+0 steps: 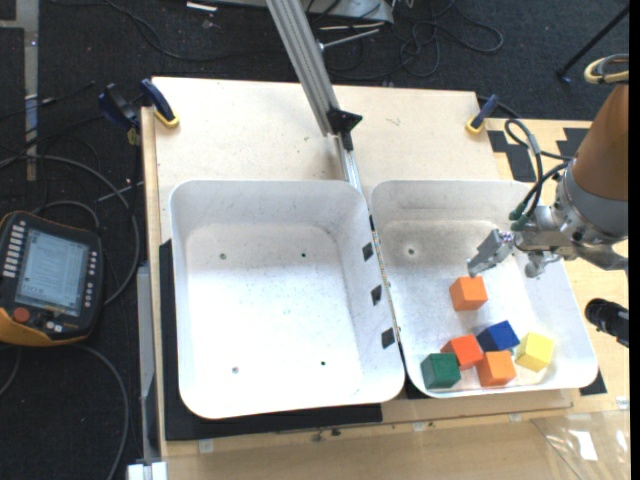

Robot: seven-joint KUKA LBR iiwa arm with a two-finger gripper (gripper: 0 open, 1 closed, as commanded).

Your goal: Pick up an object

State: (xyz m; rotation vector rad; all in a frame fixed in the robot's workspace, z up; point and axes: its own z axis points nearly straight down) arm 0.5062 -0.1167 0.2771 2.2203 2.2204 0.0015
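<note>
Hovering with fingers apart and nothing between them, my gripper [487, 255] has the lone orange cube [468, 293] just below and slightly left of its fingertips, apart.

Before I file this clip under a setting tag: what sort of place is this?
Probably a robotics lab: a robot arm over two white bins on a clamped bench, a teach pendant and loose cables on the floor.

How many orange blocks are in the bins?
3, all in the right bin. One orange block sits alone below the gripper. Another is beside the green block, and one lies under the blue block.
</note>
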